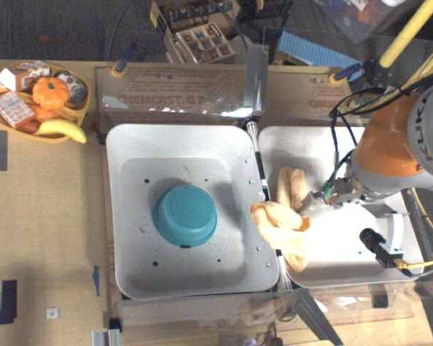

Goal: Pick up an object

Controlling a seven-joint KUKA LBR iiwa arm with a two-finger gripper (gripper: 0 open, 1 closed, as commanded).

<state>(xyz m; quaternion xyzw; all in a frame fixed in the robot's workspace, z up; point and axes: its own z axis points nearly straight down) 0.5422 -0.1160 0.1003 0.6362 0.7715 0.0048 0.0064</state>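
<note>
The gripper hung low in the right bin; I could not tell its state. It sat just beside some bread-like pastries at that bin's left wall. A teal bowl lay upside down in the left bin.

A robotics lab: an arm over two bins, taped cardboard, loose cables, toy food.

The arm is grey with a broad orange band above its wrist — black lettering marks the grey shell. Black cables loop beside the band.
</note>
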